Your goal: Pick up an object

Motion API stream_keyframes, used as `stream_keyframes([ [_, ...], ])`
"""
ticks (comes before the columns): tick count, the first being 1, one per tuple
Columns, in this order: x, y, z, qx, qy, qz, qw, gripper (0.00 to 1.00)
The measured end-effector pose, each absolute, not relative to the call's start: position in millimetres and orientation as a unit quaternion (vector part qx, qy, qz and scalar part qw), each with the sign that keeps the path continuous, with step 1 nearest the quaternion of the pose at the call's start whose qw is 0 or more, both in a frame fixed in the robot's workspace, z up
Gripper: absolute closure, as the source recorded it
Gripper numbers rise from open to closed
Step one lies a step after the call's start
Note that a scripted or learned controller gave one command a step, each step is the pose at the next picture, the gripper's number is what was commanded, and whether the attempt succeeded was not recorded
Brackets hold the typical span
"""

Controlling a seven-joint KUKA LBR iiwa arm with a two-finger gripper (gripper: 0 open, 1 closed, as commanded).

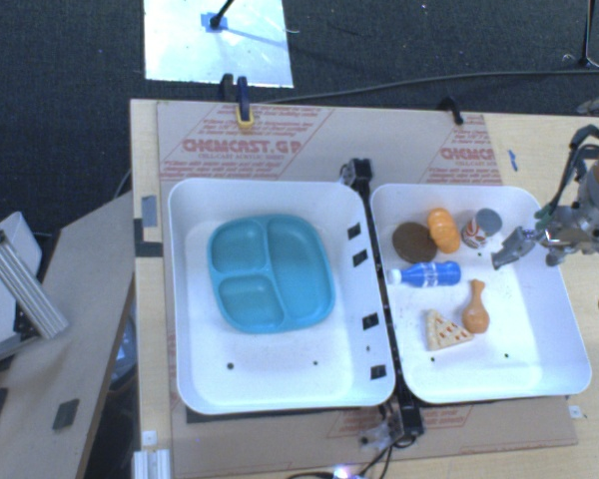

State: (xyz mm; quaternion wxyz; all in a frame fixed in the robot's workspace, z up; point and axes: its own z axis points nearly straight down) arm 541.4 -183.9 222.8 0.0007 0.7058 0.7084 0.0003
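Grey claw (509, 251) hung over right bin (539, 372), near its far-right side; couldn't tell how far open, nothing seen in it. Closest to it: small grey-and-red can (482, 228), just left. Next, orange piece (442, 230), brown disc (413, 241), blue bottle (427, 274) lying flat. Nearer camera: tan drumstick (475, 307), pizza slice (446, 330). Farthest left: teal divided plate (271, 272) in left bin (200, 387).
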Motion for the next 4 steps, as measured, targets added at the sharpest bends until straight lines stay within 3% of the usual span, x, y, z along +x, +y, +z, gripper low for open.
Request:
stream_keyframes([
  [2, 532.0, -173, 103, 0.707, 0.708, -0.0008, -0.002, 0.0],
  [3, 532.4, -173, 84, 0.707, 0.707, 0.0, -0.001, 0.0],
  [4, 533.6, -173, 95, 0.707, 0.707, 0.0009, 0.001, 1.0],
])
